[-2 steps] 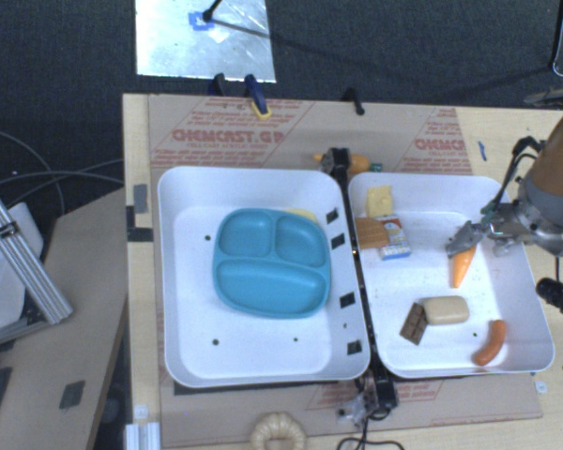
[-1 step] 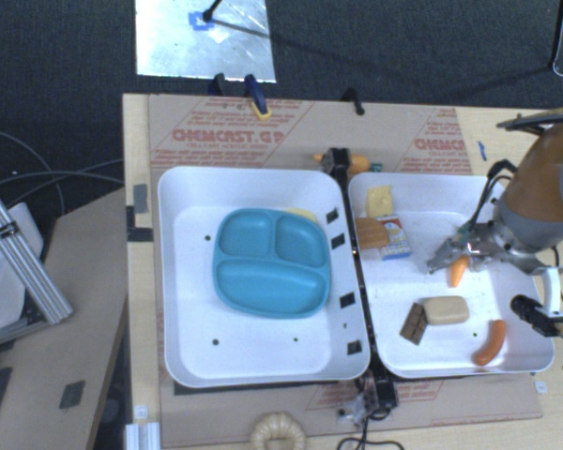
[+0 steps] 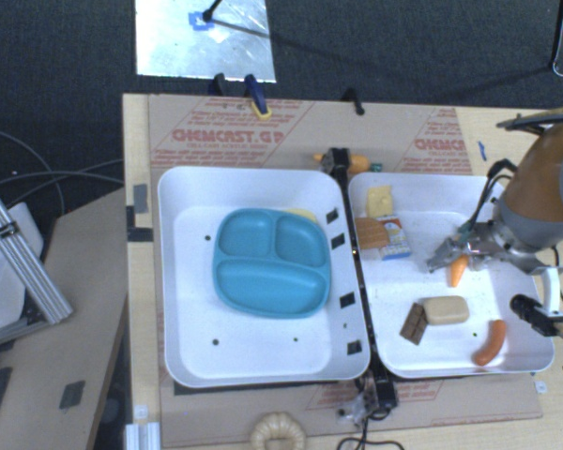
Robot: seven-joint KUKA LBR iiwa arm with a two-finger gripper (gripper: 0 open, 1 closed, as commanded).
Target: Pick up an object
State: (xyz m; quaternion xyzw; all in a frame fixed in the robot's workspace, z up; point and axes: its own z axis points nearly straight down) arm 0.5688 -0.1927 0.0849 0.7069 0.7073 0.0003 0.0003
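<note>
Two white bins sit side by side on the bench. The left bin point(image 3: 183, 279) holds one blue divided plate point(image 3: 270, 262), far off from the gripper. The right bin point(image 3: 422, 359) holds the loose food pieces, and the arm point(image 3: 544, 190) comes in over its far-right side.

The gripper point(image 3: 458, 253) hangs low in the right bin, its fingers point(image 3: 443, 255) pointing toward the middle divider. A single small carrot point(image 3: 458, 271) sits right at the fingertips, just under them. Its long axis runs roughly toward and away from the camera, nearly straight up and down in the view, with the narrower end pointing nearer the camera. Whether the fingers are actually closed on the carrot or only standing over it, I cannot tell from here; they blur into the orange.

Counting the rest: one tan bread roll point(image 3: 445, 310) lies just nearside of the gripper, with one dark brown block point(image 3: 414, 323) touching its left end. One orange sausage point(image 3: 489, 343) lies further toward the near-right corner, tilted. Beyond the fingertips toward the divider are one pale yellow cheese wedge point(image 3: 381, 201) and one small printed packet point(image 3: 384, 236).
</note>
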